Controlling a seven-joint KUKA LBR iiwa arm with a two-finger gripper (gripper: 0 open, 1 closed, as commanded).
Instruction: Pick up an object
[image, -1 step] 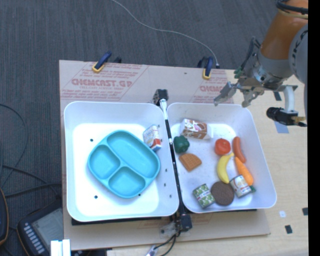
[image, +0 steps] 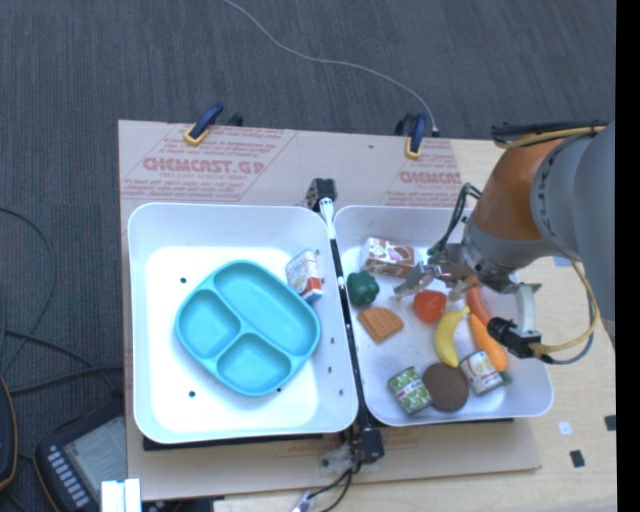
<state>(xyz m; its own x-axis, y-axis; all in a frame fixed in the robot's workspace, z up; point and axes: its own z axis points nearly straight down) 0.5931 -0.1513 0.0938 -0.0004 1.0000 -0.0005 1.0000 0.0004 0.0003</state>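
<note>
One arm (image: 540, 200) low over right bin (image: 520, 400)

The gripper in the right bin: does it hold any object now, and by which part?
It cannot be told. The gripper sits low among the toy food, beside the red tomato, but no object is visibly gripped.

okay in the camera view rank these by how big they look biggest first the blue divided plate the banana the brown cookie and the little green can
1. blue divided plate, by far the largest.
2. banana, long and thin.
3. brown cookie, close to the banana overall; that order is unsure.
4. green can, smallest.
</note>
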